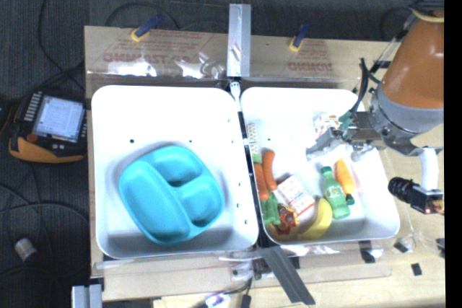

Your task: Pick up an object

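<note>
In the camera view you see the arm (415, 76) reaching in from the right, its orange band over the far right corner of the right bin (289, 104). The gripper (333, 142) hangs over the upper right part of that bin, above bare white floor; you cannot tell from here how it is set, and nothing shows in its grasp. Just below it lie a green bottle (335, 192) and a small orange piece (345, 177) side by side. A banana (320, 221) curves along the bin's near wall, touching the bottle's base. A white and red carton (294, 191) rests left of the bottle, and a carrot (268, 171) lies near the divider. The left bin (115, 108) holds a blue divided tray (172, 191). Both bins sit on the desk (101, 47).
</note>
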Controlling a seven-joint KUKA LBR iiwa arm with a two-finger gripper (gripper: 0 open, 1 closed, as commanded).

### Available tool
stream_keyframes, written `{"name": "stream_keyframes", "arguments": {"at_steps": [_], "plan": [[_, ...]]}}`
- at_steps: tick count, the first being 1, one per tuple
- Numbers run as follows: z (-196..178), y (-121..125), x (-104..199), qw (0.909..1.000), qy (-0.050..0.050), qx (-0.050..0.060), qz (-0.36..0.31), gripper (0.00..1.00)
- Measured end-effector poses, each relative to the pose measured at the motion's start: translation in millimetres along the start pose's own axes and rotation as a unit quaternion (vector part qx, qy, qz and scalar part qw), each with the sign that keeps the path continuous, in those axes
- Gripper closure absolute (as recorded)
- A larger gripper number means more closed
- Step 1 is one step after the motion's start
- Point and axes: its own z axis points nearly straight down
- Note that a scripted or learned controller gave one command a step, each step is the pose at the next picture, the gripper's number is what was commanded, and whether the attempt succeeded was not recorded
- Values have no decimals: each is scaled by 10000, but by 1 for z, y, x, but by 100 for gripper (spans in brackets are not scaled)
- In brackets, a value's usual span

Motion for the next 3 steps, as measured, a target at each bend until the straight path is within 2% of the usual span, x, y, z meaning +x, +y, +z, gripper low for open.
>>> {"name": "stream_keyframes", "arguments": {"at_steps": [1, 2, 3], "plan": [[0, 0, 0, 10000, 0, 0, 0, 0], [99, -10, -66, 9954, 4, 10, 959, 0], [178, 21, -84, 9871, 17, -47, 1601, 0]]}}
